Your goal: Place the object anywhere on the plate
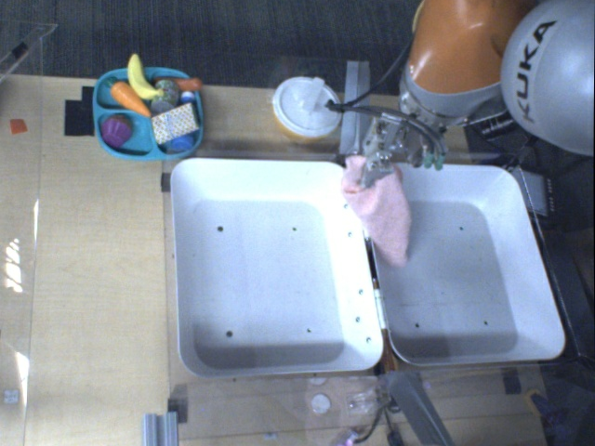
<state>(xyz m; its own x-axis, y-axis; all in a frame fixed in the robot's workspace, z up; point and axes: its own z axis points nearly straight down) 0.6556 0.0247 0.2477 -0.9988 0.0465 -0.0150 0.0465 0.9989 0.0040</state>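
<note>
Pink and soft, a little cloth (383, 210) hangs down from the robot's hand (379, 163). The top of the cloth is pinched between the hand's two fingers, so the hand is closed on it. The rest of the cloth droops below, over the place where the two white bins meet. Its lower end hangs over the left side of the right bin (483, 277).

The left bin (270, 277) sits just beside the right bin, and their edges touch in the middle. Both bins rest on a light wood counter (84, 286).

The arm (474, 35) is big, with an orange part and a grey part. It comes in from the top right corner.

Behind the bins, near the hand, sits a round white plate (305, 106) with a yellow rim. The cloth is close to the plate but not on it.

Far to the left of the plate is a blue tray (104, 136) with parts inside. It holds toy food: a yellow banana (141, 78), an orange carrot (128, 97) and something purple (116, 130).
</note>
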